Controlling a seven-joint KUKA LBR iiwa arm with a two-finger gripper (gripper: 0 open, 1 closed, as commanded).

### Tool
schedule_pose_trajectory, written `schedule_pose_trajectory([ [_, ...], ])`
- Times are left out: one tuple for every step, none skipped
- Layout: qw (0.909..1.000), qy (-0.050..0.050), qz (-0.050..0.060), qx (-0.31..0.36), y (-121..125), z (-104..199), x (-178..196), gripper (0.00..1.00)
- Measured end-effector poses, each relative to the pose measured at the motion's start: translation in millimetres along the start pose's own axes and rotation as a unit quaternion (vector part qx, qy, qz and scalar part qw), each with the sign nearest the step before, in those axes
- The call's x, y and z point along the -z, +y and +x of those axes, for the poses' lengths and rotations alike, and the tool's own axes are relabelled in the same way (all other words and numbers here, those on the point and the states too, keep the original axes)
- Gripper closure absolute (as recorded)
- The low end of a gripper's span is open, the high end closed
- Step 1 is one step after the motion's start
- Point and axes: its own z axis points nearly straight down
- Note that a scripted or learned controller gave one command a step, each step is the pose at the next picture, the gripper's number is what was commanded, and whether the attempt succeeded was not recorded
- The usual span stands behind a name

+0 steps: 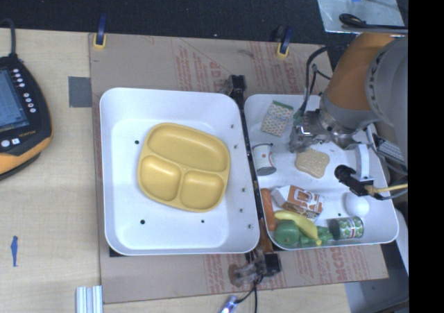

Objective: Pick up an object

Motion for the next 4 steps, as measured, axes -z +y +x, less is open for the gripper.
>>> schedule_pose_trajectory([
  [1.0000,0.000,0.001,-0.001,-8.4,13.9,3.0,1.00],
  [1.0000,0.000,0.002,0.000,-5.5,18.4,-10.4,1.00],
  [1.0000,0.000,0.003,0.001,-5.6,17.5,-0.1,1.00],
  [1.0000,-0.001,-0.002,-0.003,-44.1,-39.9,-8.2,1.00],
])
